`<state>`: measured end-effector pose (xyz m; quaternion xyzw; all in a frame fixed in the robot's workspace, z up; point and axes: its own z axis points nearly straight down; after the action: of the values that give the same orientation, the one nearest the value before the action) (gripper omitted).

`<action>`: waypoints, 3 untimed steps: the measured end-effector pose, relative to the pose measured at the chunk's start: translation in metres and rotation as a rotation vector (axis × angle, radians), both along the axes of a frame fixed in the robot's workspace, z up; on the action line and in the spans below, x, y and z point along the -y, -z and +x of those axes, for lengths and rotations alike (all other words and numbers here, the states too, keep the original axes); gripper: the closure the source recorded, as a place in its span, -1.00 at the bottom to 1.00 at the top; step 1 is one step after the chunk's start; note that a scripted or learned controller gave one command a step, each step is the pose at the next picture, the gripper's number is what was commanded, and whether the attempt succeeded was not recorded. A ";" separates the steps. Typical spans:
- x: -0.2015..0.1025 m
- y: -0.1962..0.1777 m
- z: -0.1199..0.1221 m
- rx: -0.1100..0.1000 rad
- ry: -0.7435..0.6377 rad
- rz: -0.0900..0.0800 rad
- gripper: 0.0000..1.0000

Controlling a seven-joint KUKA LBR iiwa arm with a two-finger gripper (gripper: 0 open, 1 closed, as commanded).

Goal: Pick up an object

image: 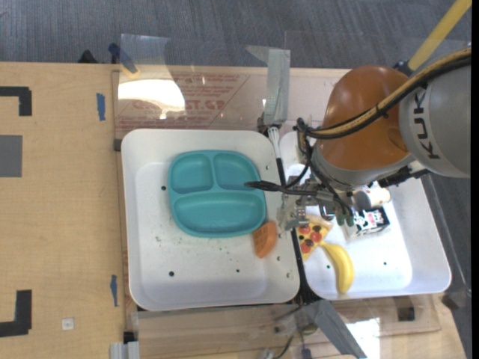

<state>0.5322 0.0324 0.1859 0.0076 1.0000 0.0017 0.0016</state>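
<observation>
- Gripper (290, 215) sits low over the wall where the two bins meet, at the right edge of the left bin. Open or shut: cannot tell, the tip is cluttered and blurred.
- Orange pastry (264, 240) is the nearest thing. It is in the left bin, just below and left of the gripper, lying on the bin floor.
- The pastry sits at the lower right corner of the plate; touching or a hair apart, cannot tell.
- Pizza slice (311, 234) is in the right bin, just right of the gripper and close against the dividing wall.
- Banana (342, 266) is in the right bin, just below the pizza slice. It is curved, with its upper end near the slice and its lower end pointing at the front wall.
- Teal plate (213, 197) has three compartments and lies flat in the middle of the left bin, its right rim near the gripper.
- Left bin (142, 223) is white and shallow, with dark specks on the floor below the plate.
- Right bin (426, 268) is white, and the arm covers its upper half.
- Arm (367, 118) is grey with an orange band, coming in from the right above the right bin.
- Clear plastic sheet (187, 96) with red print lies on the bench behind the left bin.
- Bench (60, 200) is pale wood with black marks at the left and bits of blue tape (101, 107).
- Grey carpet (224, 13) shows beyond the bench.
</observation>
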 end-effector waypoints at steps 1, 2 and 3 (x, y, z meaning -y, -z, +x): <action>-0.097 -0.006 -0.019 0.002 0.095 0.002 1.00; -0.178 -0.030 0.039 0.002 0.437 0.002 1.00; -0.193 0.001 0.042 -0.005 0.853 -0.002 1.00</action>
<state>0.5741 0.2259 0.1852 0.4207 0.9072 -0.0003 -0.0002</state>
